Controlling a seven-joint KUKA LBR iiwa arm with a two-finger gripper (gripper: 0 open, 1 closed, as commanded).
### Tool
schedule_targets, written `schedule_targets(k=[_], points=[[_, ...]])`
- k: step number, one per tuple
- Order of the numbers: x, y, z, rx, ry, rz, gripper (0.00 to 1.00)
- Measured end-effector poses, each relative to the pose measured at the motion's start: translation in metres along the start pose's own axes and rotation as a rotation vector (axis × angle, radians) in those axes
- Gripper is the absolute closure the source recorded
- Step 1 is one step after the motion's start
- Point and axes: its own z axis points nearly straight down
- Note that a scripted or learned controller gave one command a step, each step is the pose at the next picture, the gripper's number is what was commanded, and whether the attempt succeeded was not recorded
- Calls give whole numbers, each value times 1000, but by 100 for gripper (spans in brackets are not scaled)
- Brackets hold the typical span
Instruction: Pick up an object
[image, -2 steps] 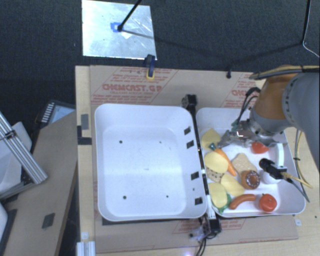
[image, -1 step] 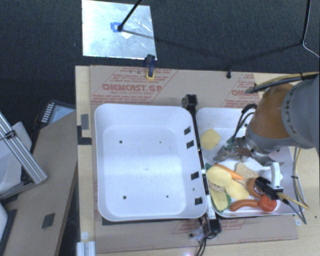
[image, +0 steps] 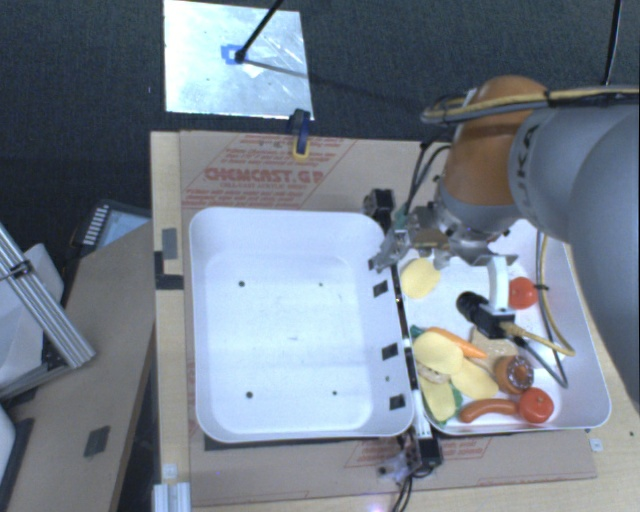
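The claw (image: 418, 250) hangs low over the far left corner of the right bin (image: 592, 398), close against the wall it shares with the left bin (image: 290, 330). The bulky wrist and its orange band sit right over it from where I stand, so I cannot tell whether the claw is wide or narrow, or whether anything is in it. Just below it lies a pale yellow round piece (image: 420, 279), its upper edge tucked under the claw's metalwork; touching or merely close, I can't make out.

Further out, a red tomato (image: 522, 292) rests near the bin's right side, partly behind a cable. Toward the near end the items crowd together: a yellow lump (image: 437, 350) with an orange carrot (image: 463, 344) lying across it, a second yellow piece (image: 477, 381), a brown ring-shaped thing (image: 518, 372) too blurred to name, a red sausage (image: 486, 408) and a red ball (image: 537, 403). A scrap of green (image: 446, 406) peeks out from beneath the yellow pieces, mostly covered.
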Motion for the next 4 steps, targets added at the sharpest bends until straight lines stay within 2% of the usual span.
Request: schedule_targets(k=[1, 2, 3, 4], points=[[-42, 28, 44, -18, 16, 1, 0], [-31, 31, 32, -19, 31, -12, 100], [57, 71, -135, -6, 4, -2, 100], [120, 72, -127, 9, 3, 3, 100]])
